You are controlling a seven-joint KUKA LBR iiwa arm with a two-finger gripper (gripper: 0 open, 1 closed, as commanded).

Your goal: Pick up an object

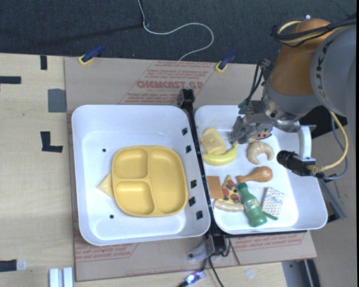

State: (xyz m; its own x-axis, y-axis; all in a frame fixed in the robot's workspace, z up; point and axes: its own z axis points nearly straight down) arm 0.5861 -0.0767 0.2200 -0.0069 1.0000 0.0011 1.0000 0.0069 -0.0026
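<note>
- Green bottle [252, 205] lies at the near edge of the right bin [308, 205], well below the hand [242, 131], next to a pizza slice [227, 194] & a small patterned packet [273, 201].
- Hand hangs over the right bin's upper part; fingers open or closed: can't tell.
- Banana [221, 156] w/ a pale yellow block [213, 141] just left of and below hand.
- Croissant [259, 151] just right of hand; drumstick [256, 176] below that.
- Yellow divided plate [148, 180] in the left bin [90, 160], far left of hand.

Worktop [24, 178]: pale wood with black tape marks at its left.
Cardboard sheet [161, 82]: flat on the worktop, clipped at its far edge.
Bins: 2 white, left bin [90, 124] and right bin [305, 211], touching side by side on the cardboard.
</note>
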